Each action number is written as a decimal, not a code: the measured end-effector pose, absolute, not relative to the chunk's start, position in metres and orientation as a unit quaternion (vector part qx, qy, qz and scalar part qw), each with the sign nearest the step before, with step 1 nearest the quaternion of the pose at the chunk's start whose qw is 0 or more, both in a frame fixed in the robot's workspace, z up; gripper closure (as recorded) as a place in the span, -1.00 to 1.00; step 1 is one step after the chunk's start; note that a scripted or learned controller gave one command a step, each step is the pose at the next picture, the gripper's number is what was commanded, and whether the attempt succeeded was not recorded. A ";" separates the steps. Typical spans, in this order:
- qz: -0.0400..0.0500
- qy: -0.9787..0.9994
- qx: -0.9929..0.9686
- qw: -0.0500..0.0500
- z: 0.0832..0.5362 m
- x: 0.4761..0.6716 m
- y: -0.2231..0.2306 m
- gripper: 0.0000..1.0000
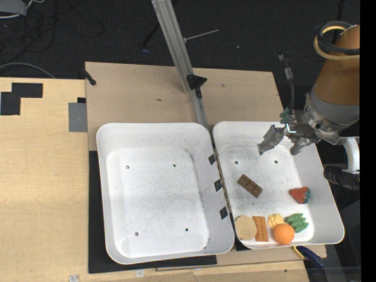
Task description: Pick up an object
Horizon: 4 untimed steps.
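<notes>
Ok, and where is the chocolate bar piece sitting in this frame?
The chocolate piece lies near the middle of the right bin, apart from the food cluster along the near edge and below the gripper.

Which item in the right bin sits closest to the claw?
The brown chocolate bar, lying alone mid-bin below the claw. The strawberry sits further right, and the rest cluster at the right bin's front edge.

The hand (283, 143) hangs open over the right bin (329, 228), above a chocolate bar (249, 186), strawberry (299, 195) and orange (284, 234).
</notes>
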State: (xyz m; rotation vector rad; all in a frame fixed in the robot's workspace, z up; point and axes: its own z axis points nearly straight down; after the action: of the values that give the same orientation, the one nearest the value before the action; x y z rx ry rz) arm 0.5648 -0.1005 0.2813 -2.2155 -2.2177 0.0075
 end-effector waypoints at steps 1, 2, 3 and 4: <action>0.001 -0.706 -0.708 0.001 0.284 0.565 -0.102 -1.00; 0.002 -0.706 -0.708 0.003 0.239 0.566 -0.096 -1.00; 0.003 -0.707 -0.707 0.004 0.177 0.564 -0.101 -1.00; 0.003 -0.707 -0.707 0.004 0.126 0.554 -0.106 -1.00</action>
State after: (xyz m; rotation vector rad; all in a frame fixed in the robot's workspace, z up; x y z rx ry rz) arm 0.5540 -0.1059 0.1262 -2.2168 -2.2149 0.0085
